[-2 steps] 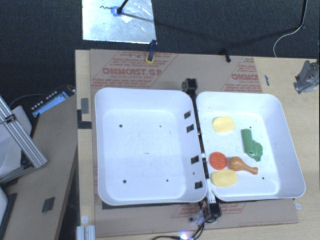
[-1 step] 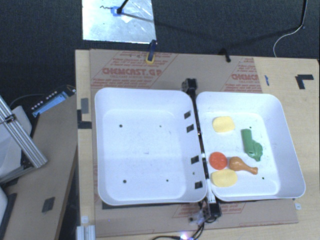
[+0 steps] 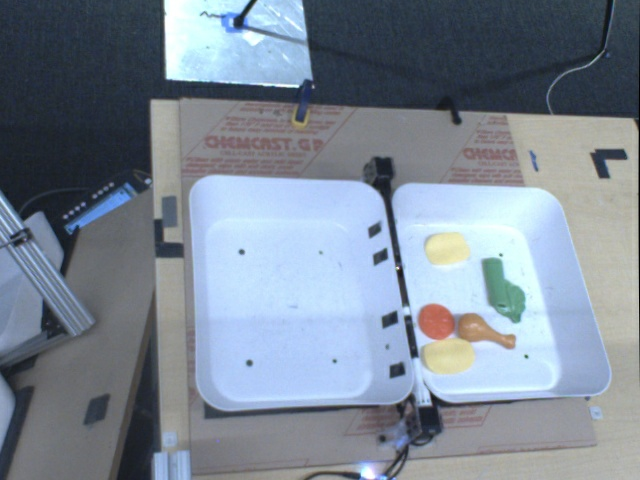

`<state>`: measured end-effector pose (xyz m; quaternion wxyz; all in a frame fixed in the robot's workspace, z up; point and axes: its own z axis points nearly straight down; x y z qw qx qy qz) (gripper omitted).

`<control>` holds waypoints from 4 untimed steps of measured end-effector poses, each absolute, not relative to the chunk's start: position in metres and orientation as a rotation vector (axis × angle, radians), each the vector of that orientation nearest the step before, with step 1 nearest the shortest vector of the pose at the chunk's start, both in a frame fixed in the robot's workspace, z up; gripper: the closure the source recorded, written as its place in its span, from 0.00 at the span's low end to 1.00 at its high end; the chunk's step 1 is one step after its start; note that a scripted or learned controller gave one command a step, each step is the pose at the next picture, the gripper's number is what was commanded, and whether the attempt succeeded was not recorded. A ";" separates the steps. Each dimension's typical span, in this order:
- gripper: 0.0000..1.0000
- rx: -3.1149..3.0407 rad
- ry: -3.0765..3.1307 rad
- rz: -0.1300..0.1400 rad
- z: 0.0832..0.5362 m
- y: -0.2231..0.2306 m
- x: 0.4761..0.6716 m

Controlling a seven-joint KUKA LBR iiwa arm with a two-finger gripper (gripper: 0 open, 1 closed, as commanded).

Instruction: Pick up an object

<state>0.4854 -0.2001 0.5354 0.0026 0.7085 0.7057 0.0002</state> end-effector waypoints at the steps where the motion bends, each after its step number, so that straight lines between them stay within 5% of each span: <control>1: 1.00 2.214 2.223 0.002 0.535 -0.192 0.487; 2: 1.00 2.209 2.229 0.002 0.532 -0.196 0.621; 3: 1.00 2.221 2.218 0.002 0.536 -0.207 0.544; 4: 1.00 2.221 2.220 0.002 0.535 -0.207 0.491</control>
